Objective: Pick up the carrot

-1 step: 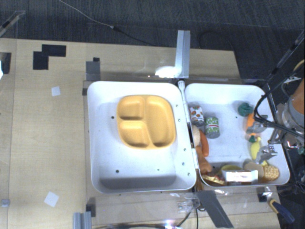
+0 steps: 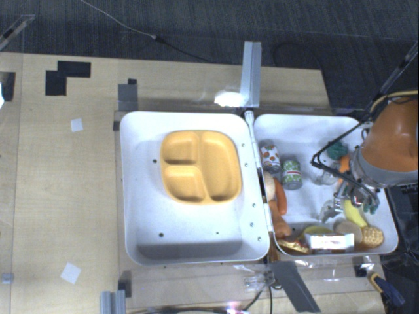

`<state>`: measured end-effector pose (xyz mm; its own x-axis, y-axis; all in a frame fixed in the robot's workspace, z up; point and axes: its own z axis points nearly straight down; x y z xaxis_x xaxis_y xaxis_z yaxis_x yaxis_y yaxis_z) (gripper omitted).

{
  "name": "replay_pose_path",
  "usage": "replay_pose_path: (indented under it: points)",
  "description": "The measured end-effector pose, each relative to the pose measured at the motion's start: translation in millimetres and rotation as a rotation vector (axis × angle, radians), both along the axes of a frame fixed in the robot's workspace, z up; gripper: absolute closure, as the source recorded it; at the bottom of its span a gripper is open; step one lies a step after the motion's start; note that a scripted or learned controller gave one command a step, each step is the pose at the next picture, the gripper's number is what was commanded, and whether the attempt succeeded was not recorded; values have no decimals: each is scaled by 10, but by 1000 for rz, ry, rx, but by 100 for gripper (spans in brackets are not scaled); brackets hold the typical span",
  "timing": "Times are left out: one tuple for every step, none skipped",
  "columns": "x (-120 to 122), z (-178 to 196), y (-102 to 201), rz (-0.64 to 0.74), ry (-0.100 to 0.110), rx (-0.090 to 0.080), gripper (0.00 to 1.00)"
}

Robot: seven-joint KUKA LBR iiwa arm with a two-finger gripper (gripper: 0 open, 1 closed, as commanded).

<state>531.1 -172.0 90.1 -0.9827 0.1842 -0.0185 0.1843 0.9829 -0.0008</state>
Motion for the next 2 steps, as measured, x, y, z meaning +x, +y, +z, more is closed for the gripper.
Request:
replay_pose_path:
  points:
    - [684,-12,85,-201,3,5,0]
    - [583,-10,310,-361,3,7,0]
